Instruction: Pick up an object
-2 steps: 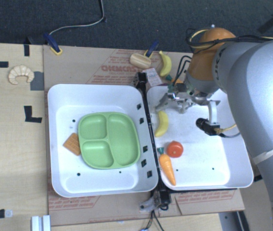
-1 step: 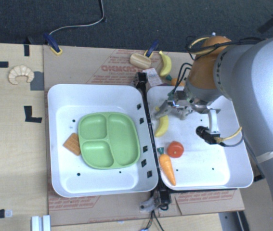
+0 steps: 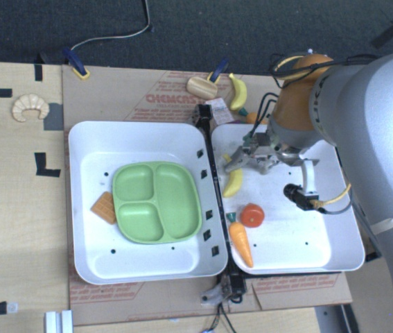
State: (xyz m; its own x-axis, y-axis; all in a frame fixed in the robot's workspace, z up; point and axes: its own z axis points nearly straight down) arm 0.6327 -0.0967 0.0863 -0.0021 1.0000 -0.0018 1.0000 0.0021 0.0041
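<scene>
Yellow plastic banana [image 3: 233, 183] lies in the right white bin [image 3: 335, 252], against its left wall, just at seven o'clock from the gripper [image 3: 241, 156]. Whether the metal fingers are spread or closed, I cannot tell; nothing shows between them. At five o'clock from the banana sits a red toy tomato [image 3: 252, 216], and below it an orange toy carrot [image 3: 240, 243]. The left white bin [image 3: 85, 144] holds a green divided plastic plate [image 3: 157, 202] with a tan cracker-like piece [image 3: 104, 207] at its nine o'clock edge.
</scene>
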